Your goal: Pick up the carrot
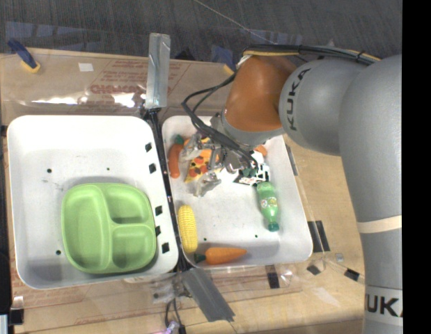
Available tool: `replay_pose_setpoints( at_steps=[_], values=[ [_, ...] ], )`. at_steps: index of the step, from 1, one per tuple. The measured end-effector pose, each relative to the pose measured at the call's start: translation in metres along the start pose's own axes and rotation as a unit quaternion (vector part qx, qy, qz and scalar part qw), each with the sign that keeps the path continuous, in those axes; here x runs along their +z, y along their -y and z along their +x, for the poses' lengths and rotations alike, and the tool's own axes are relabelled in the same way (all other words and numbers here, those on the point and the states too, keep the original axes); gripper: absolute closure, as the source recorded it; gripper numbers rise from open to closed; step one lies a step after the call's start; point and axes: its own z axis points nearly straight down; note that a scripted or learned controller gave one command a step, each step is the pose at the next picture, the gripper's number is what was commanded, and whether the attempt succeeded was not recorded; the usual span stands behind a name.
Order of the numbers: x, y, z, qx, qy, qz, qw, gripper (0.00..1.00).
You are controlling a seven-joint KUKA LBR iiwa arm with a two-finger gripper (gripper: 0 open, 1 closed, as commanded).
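Observation:
An orange carrot [223,255] with a green stub lies along the front wall of the right bin [292,214], near its front left corner. My gripper [205,164] is lowered over the back left part of that bin, well behind the carrot, among a cluster of small toys. A small orange and yellow item [196,163] sits right at the gripper's tip. The arm's orange band [253,96] and grey body cover the back of the bin.
A yellow corn cob [188,228] lies by the right bin's left wall, just behind the carrot. A green bottle [267,204] lies right of centre, a black-and-white toy [251,176] behind it. An orange-red long item [174,160] rests at back left. The left bin [34,145] holds a green divided plate [109,227].

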Motion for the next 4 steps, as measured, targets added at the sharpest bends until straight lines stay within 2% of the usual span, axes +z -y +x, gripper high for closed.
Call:
replay_pose_setpoints(
  at_steps=[1, 2, 3, 4],
  values=[
    [-0.012, -0.002, -0.002, -0.002, 0.002, 0.0, 1.0, 1.0],
    [-0.106, -0.069, -0.051, 0.016, 0.007, 0.001, 0.9999, 1.0],
    [-0.248, -0.065, -0.048, -0.039, 0.01, 0.004, 0.9992, 1.0],
    [-0.173, -0.1, -0.054, -0.127, 0.0, 0.0, 0.9918, 1.0]
  ],
)
